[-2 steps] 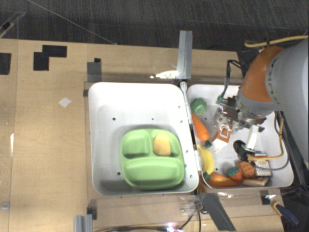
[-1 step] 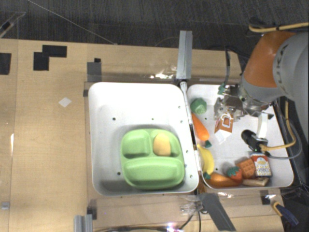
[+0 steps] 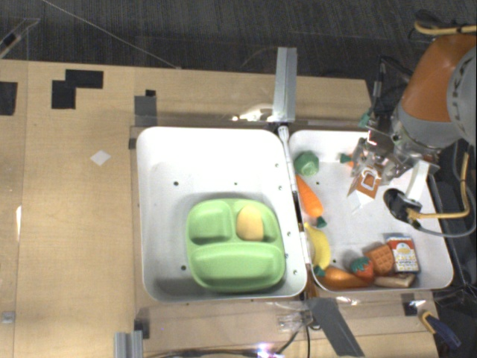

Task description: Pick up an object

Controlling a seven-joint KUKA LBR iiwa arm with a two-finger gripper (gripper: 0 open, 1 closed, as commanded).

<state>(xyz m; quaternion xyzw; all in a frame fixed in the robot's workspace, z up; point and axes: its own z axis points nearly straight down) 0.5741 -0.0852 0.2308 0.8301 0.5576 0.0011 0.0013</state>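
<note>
My tool (image 3: 370,171): it hangs over the upper part of the right white bin (image 3: 440,268), under my grey arm with the orange band (image 3: 436,88).
State of my tool: I cannot tell if it is apart or together; a small orange-and-white piece (image 3: 367,180) sits at its tip, and I cannot tell if this belongs to the tool or is a thing.
Round green toy (image 3: 306,162): to the left of my tool, near the wall between the bins.
Orange toy carrot (image 3: 309,198): left and a little below my tool, along the same wall.
Yellow toy banana (image 3: 320,247): further below, after the carrot.
Small printed box, red and white (image 3: 403,255): below my tool, near the lower right corner, beside a brown waffle-like piece (image 3: 379,257).
Green divided plastic plate (image 3: 235,242): far to the left of my tool, in the left white bin (image 3: 171,162); a yellow rounded toy (image 3: 250,222) lies in its upper right compartment.
Tabletop (image 3: 67,200): light wood, it carries both bins.
</note>
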